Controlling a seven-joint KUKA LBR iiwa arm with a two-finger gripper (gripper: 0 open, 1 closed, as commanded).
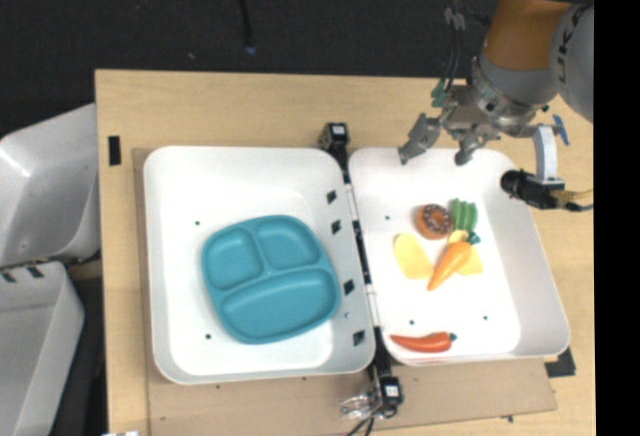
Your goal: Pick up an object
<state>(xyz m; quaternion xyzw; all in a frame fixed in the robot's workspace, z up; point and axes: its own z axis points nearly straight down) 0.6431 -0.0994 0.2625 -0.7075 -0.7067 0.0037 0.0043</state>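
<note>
Nearest the lens: a red chili pepper (422,341) lying flat along the 6 o'clock lip of the right bin (530,309), just short of the rim. Further in, toward that bin's middle, a tight cluster: carrot (450,264) slanting from 7 to 1 o'clock, a yellow piece (410,255) touching it at 9 o'clock, a round brown doughnut-like thing (435,220) at 11 o'clock, green leaves or beans (464,215) at 1 o'clock.

Hanging over the bin's 12 o'clock edge, well apart from the toys: gripper (438,148), 2 fingers spread wide, nothing between them.

For a clean pick, probably best to go for the pepper: alone, no neighbours to nudge. Better to set the fingers across its narrow width, not along its length, and come straight down; near the rim, a risk of clipping the bin wall. For the carrot instead, a risk of catching the yellow piece too.

Bin floors smooth, white, likely slippery. Left bin (170,224): 1 blue 3-part tray (270,276). Beneath, a pale wooden bench (230,104); black clips (335,135) at the seam between the 2 bins; dark backdrop beyond; white furniture (40,194) at 9 o'clock.
</note>
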